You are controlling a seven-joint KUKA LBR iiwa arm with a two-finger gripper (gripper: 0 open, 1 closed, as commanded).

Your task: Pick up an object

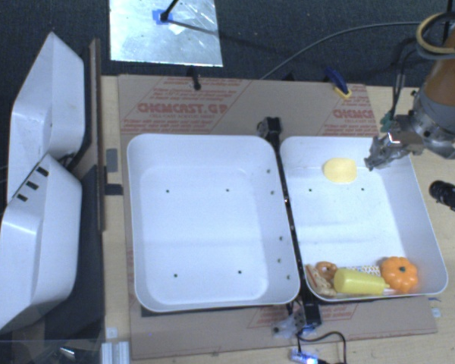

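Presently, item one: the gripper (381,158), carried on the grey arm (440,116) with its orange band, hangs over the far right corner of the right bin (421,203), close to that bin's back wall; how it is set cannot be told at this size, and nothing is seen held in it. Item two, nearest object: a pale yellow rounded piece (340,170), lying alone on the bin floor just beside the gripper, toward the left of the view and slightly nearer the camera, apart from it and not under it. Item three: a cluster against the near wall of the same bin, well apart from the gripper, comprising a small orange pumpkin-like piece (399,274), a yellow cylindrical piece (358,282) touching it, and a brown twisted piece (323,275) at the cluster's left end. Item four: the left bin (148,203), alongside. Risks, as judged: a straight descent from here would likely meet bare floor or the bin's back wall, since the gripper is offset from the pale piece; a smooth rounded shape may roll or squirt aside if pinched off-centre; the clustered pieces crowd the wall and each other, so a grasp there could be blocked by the rim or nudge a neighbour instead of closing on one.
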